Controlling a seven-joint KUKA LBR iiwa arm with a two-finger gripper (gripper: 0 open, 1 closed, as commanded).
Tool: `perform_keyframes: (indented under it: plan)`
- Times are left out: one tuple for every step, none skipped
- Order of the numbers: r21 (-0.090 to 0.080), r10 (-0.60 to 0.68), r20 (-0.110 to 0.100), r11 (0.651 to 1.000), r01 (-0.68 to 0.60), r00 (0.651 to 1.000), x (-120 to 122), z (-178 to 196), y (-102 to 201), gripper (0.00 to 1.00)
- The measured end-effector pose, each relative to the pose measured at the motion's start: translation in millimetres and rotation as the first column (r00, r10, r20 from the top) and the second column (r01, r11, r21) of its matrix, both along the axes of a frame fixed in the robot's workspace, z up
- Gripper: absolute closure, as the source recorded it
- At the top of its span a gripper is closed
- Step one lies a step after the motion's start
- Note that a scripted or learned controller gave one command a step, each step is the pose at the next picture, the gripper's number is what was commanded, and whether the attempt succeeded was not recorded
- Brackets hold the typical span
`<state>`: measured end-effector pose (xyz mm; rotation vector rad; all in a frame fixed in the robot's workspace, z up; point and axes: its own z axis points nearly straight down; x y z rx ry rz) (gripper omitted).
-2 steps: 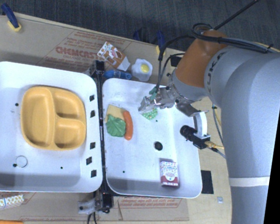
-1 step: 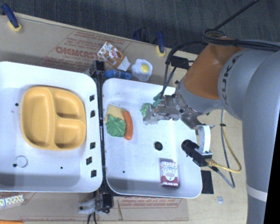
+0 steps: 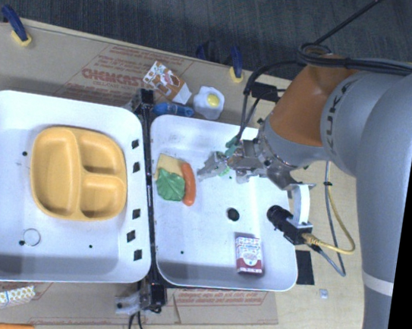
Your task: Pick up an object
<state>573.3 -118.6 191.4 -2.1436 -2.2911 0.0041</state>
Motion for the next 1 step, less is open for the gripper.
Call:
perform_keyframes:
  plan:
    - [-0.001,0.174,0.004,0.985,-0.174,0.985,48.0,-99.1,7.5,0.0]
